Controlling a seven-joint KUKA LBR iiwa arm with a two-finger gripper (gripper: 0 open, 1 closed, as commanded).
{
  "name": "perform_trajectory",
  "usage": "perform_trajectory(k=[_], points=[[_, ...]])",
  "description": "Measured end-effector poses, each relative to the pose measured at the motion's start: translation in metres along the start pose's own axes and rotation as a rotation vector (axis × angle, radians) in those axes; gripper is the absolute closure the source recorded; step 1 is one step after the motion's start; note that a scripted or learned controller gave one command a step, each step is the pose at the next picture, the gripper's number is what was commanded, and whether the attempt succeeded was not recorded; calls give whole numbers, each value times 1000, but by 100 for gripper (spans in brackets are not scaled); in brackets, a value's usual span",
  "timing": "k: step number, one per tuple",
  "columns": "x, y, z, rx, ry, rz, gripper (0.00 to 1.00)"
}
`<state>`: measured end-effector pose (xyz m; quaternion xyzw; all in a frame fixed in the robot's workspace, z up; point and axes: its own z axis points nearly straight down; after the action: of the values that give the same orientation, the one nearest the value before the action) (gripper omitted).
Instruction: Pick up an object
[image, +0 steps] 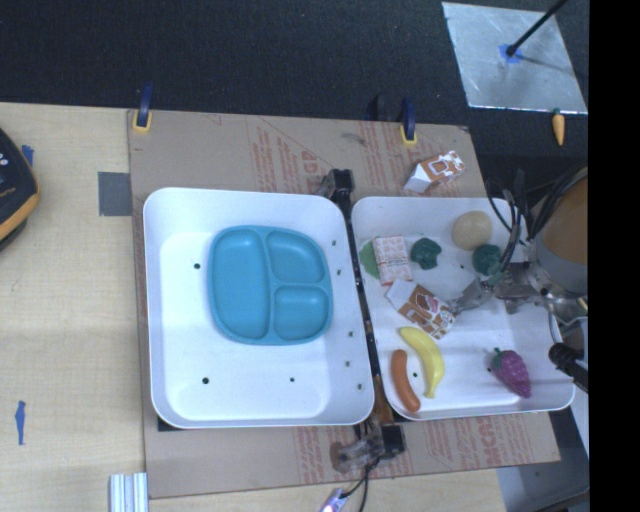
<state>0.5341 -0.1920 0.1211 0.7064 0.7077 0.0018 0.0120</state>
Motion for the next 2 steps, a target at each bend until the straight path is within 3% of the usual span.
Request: perform_trajectory(k=[1,2], points=[[76,62,30,22,15,-5,0],[126,-10,-73,22,15,-4,0]])
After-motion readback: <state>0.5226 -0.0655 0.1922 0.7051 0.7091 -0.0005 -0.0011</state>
